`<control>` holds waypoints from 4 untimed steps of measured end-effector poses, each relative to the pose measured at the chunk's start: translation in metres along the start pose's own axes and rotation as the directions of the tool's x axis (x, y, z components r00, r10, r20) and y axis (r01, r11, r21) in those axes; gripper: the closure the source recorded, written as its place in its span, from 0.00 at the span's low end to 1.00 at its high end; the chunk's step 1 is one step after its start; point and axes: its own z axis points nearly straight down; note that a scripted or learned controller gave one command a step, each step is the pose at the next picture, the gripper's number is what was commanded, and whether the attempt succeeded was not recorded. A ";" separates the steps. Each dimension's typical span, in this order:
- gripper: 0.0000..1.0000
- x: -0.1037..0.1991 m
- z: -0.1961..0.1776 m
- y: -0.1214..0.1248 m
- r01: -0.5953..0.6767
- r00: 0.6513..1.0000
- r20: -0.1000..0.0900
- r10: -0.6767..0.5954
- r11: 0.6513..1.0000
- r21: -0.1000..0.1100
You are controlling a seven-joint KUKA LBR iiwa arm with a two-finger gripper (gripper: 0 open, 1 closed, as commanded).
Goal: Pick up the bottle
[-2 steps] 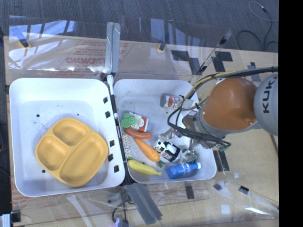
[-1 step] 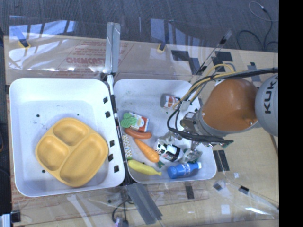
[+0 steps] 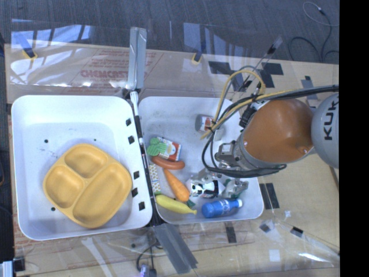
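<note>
My fingers (image 3: 222, 184): low in the right bin, just above the bottle; the wrist and cabling hide them too much for me to tell whether they are released or clenched, and I see nothing between them.

Blue plastic bottle with a white cap (image 3: 221, 208): lying on its side at the near wall of the right bin, cap end pointing right, just below my fingers.

Small black-and-white patterned object (image 3: 201, 189): just left of my fingers, kind unclear.

Orange toy carrot (image 3: 176, 185): lying aslant, left of the black-and-white piece, its lower end near the banana.

Yellow toy banana (image 3: 174, 204): along the near wall, left of the bottle, close to it.

Red-brown toy sausage (image 3: 168, 164): lying crosswise above the carrot.

Small carton with green, white and orange print (image 3: 164, 148): just above the sausage, near the left wall of this bin.

Small grey-and-brown object (image 3: 203, 122): toward the far side of the bin, under my yellow cables; kind unclear.

Right shallow white bin (image 3: 173, 111): holds all of the above.

My arm, grey with an orange band (image 3: 271, 133): over the right half of that bin, reaching in from the right.

Left shallow white bin (image 3: 34, 120): beside the right one, walls touching.

Yellow three-compartment plastic plate (image 3: 86, 184): flat in the left bin, toward its near side.

Table (image 3: 69, 68): pale surface under clear sheeting, carrying both bins.
</note>
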 end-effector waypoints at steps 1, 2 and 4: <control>1.00 0.008 -0.013 -0.004 -0.003 1.000 -0.016 0.003 1.000 0.006; 0.00 0.004 -0.012 -0.002 0.000 1.000 -0.010 0.000 1.000 0.001; 0.00 -0.014 0.003 0.021 0.338 0.941 -0.005 -0.338 0.941 -0.024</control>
